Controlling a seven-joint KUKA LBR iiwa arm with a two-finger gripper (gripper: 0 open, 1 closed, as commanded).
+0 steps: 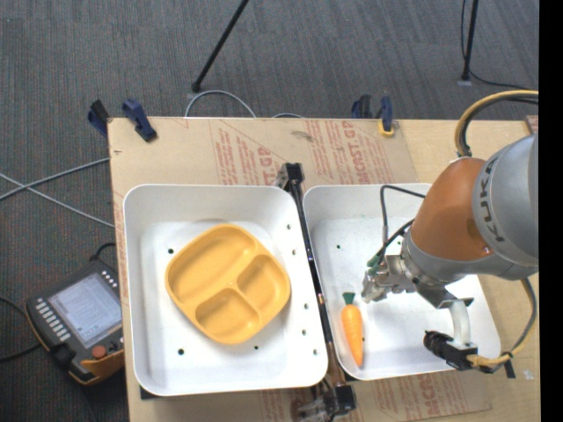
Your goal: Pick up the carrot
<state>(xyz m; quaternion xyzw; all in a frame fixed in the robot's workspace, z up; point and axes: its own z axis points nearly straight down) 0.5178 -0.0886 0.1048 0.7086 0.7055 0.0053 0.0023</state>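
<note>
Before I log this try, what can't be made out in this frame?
- Gripper: whether open or shut; too small and shadowed under the arm's wrist.
- Gap between gripper and carrot: the slanted view doesn't settle height.
- Right bin: its right part is hidden by the arm.
- Arm: cut off at the right edge.

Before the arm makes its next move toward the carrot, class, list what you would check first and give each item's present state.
1. Carrot lies in the right bin: ok.
2. Nothing covers the carrot: ok.
3. Gripper sits close above the carrot's green end: ok.
4. Carrot between the fingers: not ok.
5. Finger opening: cannot tell.
6. Yellow plate is apart in the left bin: ok.
</note>
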